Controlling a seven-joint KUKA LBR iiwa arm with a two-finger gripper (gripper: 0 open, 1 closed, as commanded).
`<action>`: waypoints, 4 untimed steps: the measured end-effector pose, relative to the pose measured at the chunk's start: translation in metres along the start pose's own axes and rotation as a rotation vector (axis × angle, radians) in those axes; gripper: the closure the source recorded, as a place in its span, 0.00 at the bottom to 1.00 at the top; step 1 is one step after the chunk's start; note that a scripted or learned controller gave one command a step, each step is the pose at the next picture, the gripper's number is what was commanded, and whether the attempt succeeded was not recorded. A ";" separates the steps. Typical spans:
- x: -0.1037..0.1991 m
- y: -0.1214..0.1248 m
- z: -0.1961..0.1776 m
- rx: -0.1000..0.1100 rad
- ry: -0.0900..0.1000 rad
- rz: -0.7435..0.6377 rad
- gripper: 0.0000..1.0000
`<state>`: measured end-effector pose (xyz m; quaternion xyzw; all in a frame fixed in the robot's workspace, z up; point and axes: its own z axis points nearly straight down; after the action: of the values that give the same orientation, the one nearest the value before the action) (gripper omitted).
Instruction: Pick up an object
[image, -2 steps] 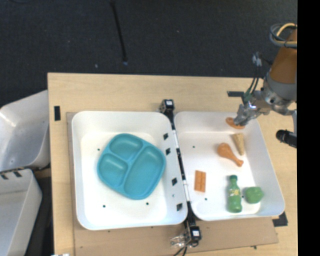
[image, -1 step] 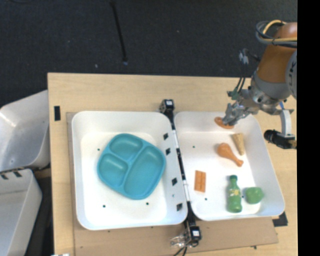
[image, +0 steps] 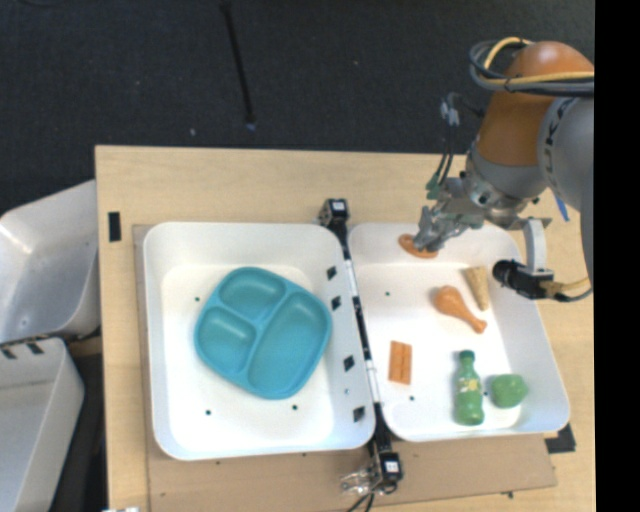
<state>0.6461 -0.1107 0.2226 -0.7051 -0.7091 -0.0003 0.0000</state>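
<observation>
Six objects, one blue plate

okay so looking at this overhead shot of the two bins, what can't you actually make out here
- Gripper, camera view: too small and blurred to tell fingers open or shut.
- Orange thing at the right bin's far edge: partly covered by the gripper, so its shape and any grasp are unclear.
- Arm: cut off by the right edge.
- Green bottle: label too small to read.
</observation>
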 end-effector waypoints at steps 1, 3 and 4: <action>0.058 -0.011 -0.012 0.000 0.001 -0.001 1.00; 0.151 -0.041 -0.016 0.002 0.001 0.000 1.00; 0.192 -0.051 -0.015 0.003 0.000 0.000 1.00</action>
<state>0.5937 0.0807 0.2378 -0.7051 -0.7091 0.0006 0.0010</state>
